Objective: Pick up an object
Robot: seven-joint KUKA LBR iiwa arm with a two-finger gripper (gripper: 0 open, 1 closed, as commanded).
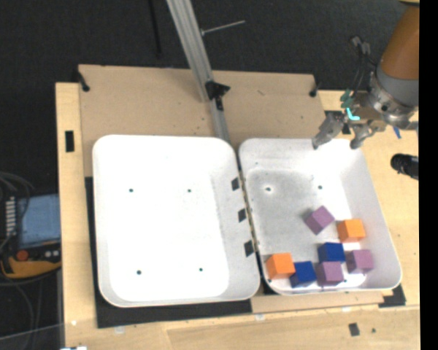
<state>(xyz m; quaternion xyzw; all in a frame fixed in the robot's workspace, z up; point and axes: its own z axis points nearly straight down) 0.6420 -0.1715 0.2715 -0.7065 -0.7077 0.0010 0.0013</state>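
The two fingers (325, 134) of the gripper (342, 137) stand apart, with open space between them and nothing held; their tips hang over the far rim of the right bin (277, 168), near its far right corner, touching no block. Above the fingers sits the grey wrist with a small teal spot on it, and above that the orange band of the arm (401, 46), which is cut off at the right side of the view.

There are seven blocks, all in the right bin and all well apart from the gripper, gathered in the near right part. Three are purple: a purple block (320, 219) tilted and lying a little away from the rest, a second purple block (362, 259) by the right wall, and a third purple block (330, 273) at the near wall. Two are orange: one orange block (351, 230) just beside the tilted purple one, another orange block (281, 265) at the near left. Two are blue: a blue block (331, 252) among the purple ones, and a second blue block (303, 273) touching the near orange one.

There are two white bins side by side; the left bin (168, 217) shows only small dark dots on its floor. A grey metal pole (193, 46) slants across the far side of the bench (66, 195), its top cut off by the frame.
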